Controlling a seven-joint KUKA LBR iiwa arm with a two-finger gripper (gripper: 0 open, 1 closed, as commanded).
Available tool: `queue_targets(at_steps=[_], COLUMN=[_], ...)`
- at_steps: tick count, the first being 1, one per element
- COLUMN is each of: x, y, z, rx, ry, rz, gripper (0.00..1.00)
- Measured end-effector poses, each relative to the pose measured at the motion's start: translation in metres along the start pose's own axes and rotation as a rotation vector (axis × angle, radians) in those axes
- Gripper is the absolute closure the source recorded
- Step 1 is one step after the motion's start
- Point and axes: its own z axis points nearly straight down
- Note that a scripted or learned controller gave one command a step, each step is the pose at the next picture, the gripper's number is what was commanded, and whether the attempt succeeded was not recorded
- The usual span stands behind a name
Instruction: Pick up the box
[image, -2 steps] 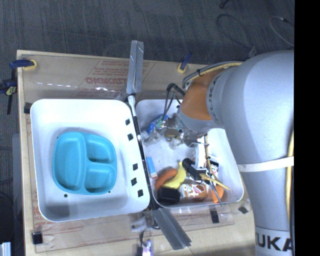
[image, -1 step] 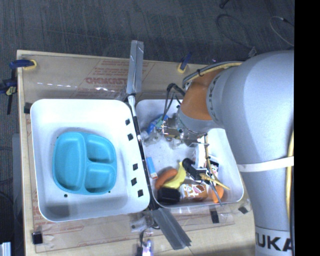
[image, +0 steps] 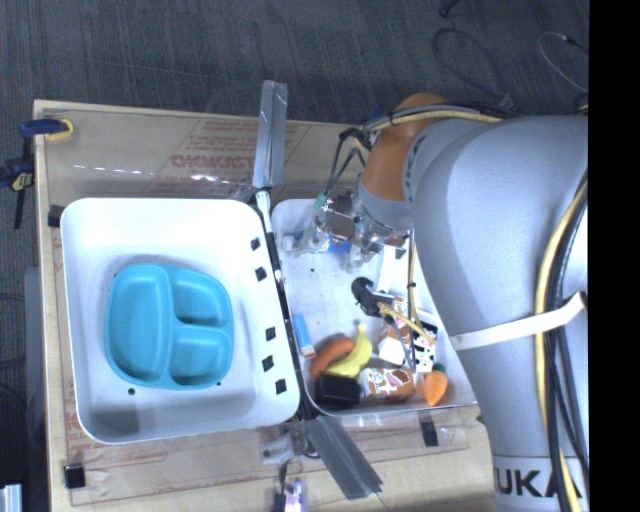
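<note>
Reaching arm: the grey arm (image: 500, 250) is seen coming in from the right, and its bulk is laid over the right side of the right bin (image: 320, 295); the orange band (image: 395, 165) is seen just above the wrist.
Gripper: the gripper (image: 335, 235) is placed over the far end of the right bin, near its far left corner, well apart from the clutter at the near end.
Grip state: whether it is spread or closed cannot be told from this angle; nothing is seen held in it.
Box: the box (image: 392, 381), a small printed carton, is seen lying flat at the near end of the right bin, packed among the other items and untouched by the gripper.
Box neighbours: a black object (image: 338, 393) is seen just to its left, and an orange carrot-like piece (image: 434, 387) just to its right against the arm's edge.
Banana: a yellow banana (image: 357, 355) is seen just beyond the box, touching an orange rounded item (image: 332, 352) on its left.
Spotted card: a white piece with black dots (image: 423, 346) is seen near the box, partly covered by the arm.
Blue stick: a small blue item (image: 298, 328) is laid along the right bin's left wall.
Left bin: the left bin (image: 90, 230) is occupied by a blue divided tray (image: 170, 325), set flat near its middle.
</note>
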Motion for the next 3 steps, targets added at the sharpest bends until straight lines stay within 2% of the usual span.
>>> queue_targets(at_steps=[1,2,3], x=[0.002,0.007,-0.012], y=[-0.001,-0.061,-0.153], z=[-0.009,-0.031,-0.026], rx=[0.005,0.003,0.003], ry=[0.000,0.000,0.000], rz=[-0.010,0.209,0.408], gripper=[1.00,1.00,1.00])
